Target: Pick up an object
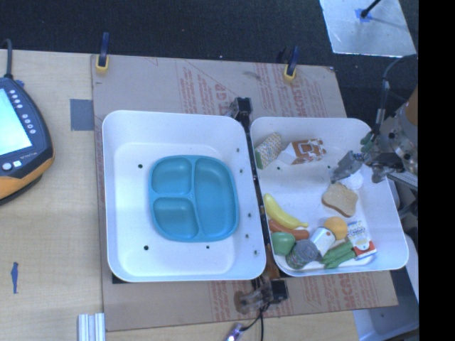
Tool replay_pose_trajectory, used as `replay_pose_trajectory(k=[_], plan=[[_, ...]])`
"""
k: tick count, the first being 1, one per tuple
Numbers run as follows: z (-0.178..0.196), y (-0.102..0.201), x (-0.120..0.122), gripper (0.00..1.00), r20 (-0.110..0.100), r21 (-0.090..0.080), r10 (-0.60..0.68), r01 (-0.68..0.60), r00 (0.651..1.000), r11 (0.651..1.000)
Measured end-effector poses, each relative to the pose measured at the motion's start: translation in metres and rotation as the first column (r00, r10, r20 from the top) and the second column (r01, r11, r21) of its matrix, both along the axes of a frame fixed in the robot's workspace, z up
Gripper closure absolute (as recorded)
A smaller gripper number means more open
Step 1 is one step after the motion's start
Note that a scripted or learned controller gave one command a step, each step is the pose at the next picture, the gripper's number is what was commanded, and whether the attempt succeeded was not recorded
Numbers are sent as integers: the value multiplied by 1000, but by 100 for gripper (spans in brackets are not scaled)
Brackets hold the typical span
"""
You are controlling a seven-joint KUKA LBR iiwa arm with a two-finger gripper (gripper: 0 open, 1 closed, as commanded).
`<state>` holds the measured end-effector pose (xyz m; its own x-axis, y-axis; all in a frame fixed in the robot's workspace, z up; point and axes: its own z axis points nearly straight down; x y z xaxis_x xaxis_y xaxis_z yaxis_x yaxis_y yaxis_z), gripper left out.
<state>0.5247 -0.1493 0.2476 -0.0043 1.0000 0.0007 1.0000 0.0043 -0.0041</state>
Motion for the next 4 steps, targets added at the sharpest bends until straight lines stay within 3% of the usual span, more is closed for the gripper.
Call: replay_pose_trajectory(k=[1,2,3,4], plan=[[-70,-31,39,0,-3,-1,0,0,1000,1000],[-67,-6,132,0,2,0,-1,1,1000,1000],[-82,13,85,0,0,-2,0,0,1000,1000],[-13,105,70,0,2,0,1,-1,1000,1000]])
